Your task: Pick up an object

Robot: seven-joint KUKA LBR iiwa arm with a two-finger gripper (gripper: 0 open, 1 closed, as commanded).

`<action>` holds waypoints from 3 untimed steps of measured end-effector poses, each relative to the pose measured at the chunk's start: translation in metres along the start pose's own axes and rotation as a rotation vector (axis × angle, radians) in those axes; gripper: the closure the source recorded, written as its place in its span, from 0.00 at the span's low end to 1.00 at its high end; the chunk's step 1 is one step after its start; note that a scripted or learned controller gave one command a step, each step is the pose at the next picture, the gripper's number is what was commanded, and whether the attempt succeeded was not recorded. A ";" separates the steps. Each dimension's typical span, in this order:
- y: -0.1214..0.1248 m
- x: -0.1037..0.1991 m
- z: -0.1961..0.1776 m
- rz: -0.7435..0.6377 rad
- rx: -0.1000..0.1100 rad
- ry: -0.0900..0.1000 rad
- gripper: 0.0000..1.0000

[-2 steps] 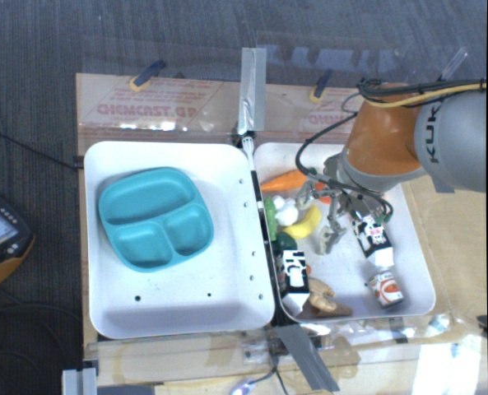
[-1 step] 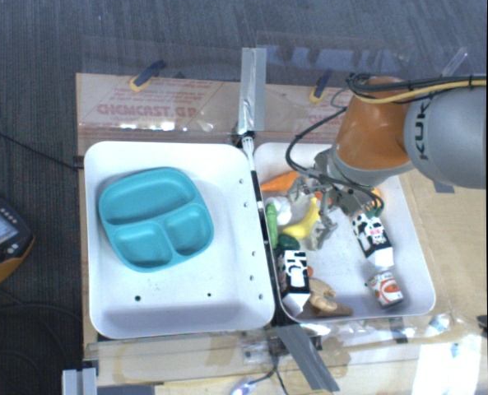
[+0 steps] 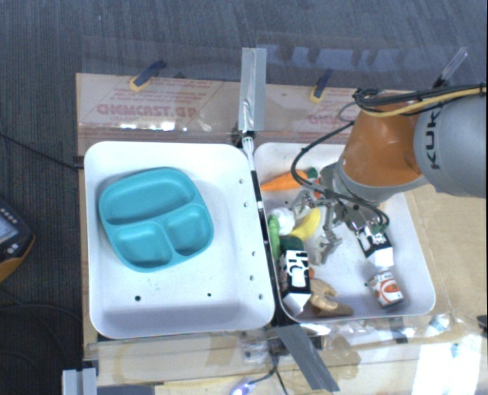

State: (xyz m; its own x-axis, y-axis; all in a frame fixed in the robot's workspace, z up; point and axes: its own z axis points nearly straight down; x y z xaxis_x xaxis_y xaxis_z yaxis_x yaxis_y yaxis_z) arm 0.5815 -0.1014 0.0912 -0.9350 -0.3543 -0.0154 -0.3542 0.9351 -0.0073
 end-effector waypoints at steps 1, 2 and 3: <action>0.007 0.012 -0.001 0.104 0.001 -0.003 0.00; 0.016 0.037 -0.001 0.204 0.002 -0.005 0.00; 0.002 -0.010 0.001 0.199 0.002 0.004 0.00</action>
